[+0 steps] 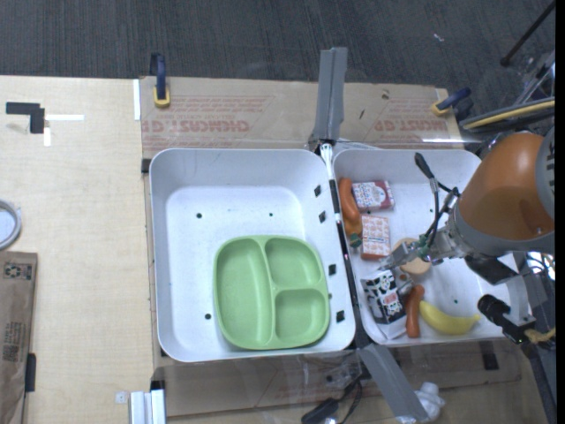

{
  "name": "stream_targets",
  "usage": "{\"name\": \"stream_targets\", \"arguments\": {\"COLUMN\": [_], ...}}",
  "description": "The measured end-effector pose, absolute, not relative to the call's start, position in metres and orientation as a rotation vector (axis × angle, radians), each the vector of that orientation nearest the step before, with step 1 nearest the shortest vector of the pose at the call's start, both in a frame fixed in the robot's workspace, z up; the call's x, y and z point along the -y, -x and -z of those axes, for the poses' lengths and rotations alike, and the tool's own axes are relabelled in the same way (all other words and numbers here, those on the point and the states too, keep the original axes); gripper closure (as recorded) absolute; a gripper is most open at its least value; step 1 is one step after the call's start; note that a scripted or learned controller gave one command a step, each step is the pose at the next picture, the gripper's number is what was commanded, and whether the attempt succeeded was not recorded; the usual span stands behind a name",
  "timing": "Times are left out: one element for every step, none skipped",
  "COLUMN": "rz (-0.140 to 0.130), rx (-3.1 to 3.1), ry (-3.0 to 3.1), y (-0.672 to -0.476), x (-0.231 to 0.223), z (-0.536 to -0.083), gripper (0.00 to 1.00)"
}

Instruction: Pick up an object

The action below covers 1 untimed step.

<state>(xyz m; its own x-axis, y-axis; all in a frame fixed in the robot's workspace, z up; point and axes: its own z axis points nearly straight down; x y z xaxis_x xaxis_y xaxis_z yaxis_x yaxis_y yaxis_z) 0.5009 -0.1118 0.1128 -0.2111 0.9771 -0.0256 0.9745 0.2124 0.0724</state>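
Lying nearest in the right bin [459, 332] are a banana [448, 319], a carrot [413, 312] and a black-and-white packet [382, 294]. The gripper [408, 256] hovers above them; finger state unclear. Farther back sit two red packets [372, 195]. The left bin [177, 263] holds a green divided plate [272, 292].

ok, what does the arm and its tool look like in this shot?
The arm shows a big, rounded orange band over grey metallic wrist housing. A thin black cable loops beside it toward the wrist. The tool is small, grey and silver with darker parts, tapering to a narrow tip. No markings are legible.
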Motion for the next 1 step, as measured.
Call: {"name": "stream_targets", "arguments": {"rz": [-0.01], "rx": [-2.376], "ry": [-2.045], "y": [-0.5495], "x": [0.0968], "z": [-0.0957], "gripper": [0.0]}}
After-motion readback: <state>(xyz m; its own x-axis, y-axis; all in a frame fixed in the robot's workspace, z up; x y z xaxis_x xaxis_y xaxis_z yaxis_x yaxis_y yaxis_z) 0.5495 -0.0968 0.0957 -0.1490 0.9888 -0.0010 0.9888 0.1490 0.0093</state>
